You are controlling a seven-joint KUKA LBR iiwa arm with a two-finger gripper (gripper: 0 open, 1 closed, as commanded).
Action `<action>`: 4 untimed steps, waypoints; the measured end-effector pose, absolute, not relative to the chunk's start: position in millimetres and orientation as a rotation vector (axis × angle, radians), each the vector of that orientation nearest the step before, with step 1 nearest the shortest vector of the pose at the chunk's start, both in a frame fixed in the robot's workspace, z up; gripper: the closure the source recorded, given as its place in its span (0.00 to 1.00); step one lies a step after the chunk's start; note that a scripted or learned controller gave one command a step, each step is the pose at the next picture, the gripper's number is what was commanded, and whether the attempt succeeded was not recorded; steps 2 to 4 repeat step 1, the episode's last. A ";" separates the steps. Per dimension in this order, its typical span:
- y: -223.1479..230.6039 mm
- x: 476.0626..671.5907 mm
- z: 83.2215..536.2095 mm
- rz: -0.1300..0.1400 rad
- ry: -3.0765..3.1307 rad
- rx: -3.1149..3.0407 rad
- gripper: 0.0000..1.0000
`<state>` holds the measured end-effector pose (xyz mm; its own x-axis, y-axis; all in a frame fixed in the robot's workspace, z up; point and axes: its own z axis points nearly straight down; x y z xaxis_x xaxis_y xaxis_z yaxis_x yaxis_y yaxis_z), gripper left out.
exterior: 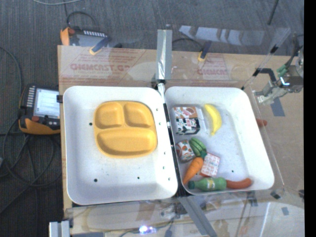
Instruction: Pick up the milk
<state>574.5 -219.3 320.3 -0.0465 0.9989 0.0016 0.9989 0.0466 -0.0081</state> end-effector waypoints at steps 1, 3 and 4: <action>-219.2 575.5 328.0 0.009 -2.267 -2.162 1.00; -219.2 575.5 328.0 0.009 -2.267 -2.162 1.00; -219.2 575.5 328.0 0.009 -2.267 -2.162 1.00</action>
